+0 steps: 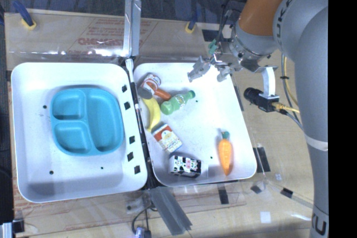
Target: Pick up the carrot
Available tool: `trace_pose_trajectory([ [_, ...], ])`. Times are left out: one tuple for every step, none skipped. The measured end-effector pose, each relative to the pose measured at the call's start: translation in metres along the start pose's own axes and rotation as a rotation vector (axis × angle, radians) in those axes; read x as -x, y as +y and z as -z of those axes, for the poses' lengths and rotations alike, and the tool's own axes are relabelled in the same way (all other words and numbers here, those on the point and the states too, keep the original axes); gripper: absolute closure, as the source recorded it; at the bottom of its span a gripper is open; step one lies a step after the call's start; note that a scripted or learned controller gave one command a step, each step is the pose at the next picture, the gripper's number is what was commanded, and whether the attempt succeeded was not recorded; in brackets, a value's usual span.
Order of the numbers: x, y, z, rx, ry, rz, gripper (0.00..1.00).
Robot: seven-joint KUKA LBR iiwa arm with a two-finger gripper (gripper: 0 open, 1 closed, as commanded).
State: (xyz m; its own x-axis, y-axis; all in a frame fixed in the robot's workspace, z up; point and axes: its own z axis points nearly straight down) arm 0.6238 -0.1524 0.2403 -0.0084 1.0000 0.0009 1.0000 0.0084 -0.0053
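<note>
The carrot [225,154] lies lengthwise near the right wall of the right bin [237,108], green top pointing away from the camera. A black-and-white carton [185,165] sits to its left; its print cannot be read. The gripper [211,71] hovers over the bin's far edge, fingers spread apart, holding nothing, well apart from the carrot.

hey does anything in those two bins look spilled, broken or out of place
Nothing stands out. The blue divided tray lies flat in the left bin. The carrot, banana, green bottle and small cartons lie loose in the right bin, none spilled. The gripper hovers above that bin's far edge.
</note>
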Motion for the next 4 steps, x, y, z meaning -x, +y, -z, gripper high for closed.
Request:
trace_pose_trajectory([
  [-0.006,-0.027,-0.066,-0.002,0.001,-0.248,0.0],
  [0.039,-0.12,-0.127,-0.001,0.002,-0.215,0.0],
  [0.042,-0.139,-0.145,0.018,0.009,-0.104,0.0],
  [0.044,-0.141,-0.145,0.013,0.009,-0.023,0.0],
])
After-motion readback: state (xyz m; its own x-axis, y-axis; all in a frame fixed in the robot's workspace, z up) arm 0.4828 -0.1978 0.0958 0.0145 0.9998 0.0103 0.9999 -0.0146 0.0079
